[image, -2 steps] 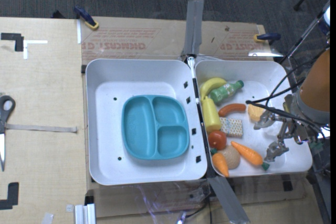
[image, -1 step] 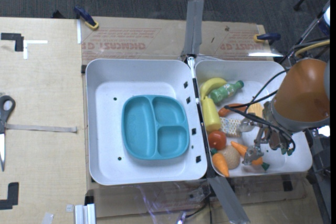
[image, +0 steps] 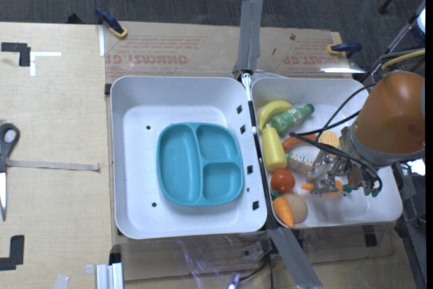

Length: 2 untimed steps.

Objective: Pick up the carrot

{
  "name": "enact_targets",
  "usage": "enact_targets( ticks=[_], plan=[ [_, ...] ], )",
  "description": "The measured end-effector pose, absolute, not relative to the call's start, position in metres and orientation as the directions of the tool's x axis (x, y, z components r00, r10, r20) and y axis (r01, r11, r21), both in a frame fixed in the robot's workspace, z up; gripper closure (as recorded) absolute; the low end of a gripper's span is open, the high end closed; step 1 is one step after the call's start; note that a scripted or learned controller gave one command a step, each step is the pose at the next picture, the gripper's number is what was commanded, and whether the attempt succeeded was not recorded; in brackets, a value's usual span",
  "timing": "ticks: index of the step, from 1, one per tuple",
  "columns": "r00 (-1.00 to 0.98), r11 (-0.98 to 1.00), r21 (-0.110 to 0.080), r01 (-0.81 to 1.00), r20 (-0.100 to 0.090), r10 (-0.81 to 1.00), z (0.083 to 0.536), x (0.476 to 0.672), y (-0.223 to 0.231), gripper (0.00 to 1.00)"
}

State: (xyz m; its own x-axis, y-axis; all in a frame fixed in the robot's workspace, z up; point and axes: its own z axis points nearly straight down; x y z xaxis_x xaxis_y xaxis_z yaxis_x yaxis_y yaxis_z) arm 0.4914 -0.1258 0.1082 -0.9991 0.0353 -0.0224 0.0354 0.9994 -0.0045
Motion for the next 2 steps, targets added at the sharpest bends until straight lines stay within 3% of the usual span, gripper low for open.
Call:
enact_targets(
  ticks=[1, 2],
  plan=[
    [-0.977, 0.977, 0.001, 0.211, -0.005, 0.211, 0.093, 0.502, -0.097, 1.00],
    [-0.987, 0.987, -0.001, 0.160, -0.007, 0.160, 0.093, 0.484, -0.111, 1.00]
  ],
)
